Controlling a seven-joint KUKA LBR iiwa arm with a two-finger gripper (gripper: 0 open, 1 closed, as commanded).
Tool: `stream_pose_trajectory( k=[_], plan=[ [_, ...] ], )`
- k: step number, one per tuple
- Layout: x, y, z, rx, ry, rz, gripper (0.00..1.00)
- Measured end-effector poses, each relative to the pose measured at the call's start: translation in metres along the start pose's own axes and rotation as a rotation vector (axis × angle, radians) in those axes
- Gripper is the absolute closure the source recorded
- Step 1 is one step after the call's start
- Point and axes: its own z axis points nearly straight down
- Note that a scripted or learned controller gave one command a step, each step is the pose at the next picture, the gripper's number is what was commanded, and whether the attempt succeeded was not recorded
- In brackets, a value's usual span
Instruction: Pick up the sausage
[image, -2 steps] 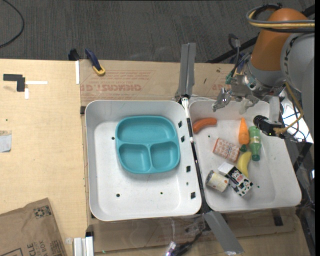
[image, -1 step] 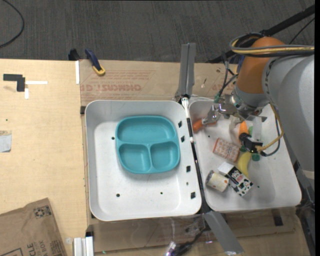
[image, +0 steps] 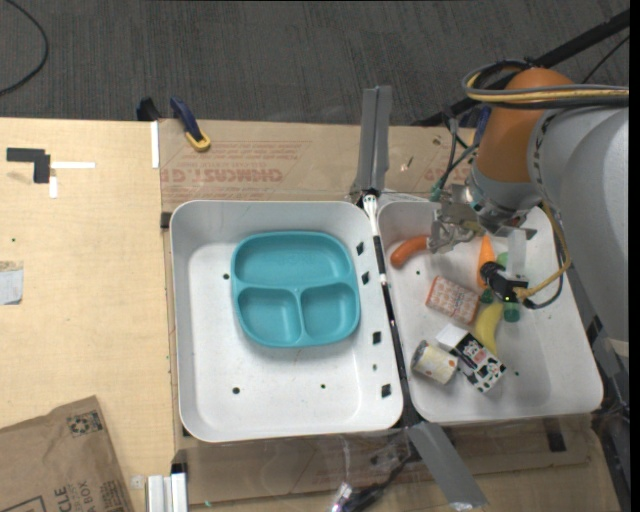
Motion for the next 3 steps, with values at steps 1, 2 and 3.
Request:
stream_pose_trajectory(
  k=[1,2,3],
  plan=[
    [-0.001,0.000,-0.010,-0.001,0.000,0.001,1.00],
    [-0.001,0.000,-0.010,-0.001,0.000,0.001,0.00],
    [-0.002,-0.012,0.013,0.003,0.000,0.013,0.00]
  ],
)
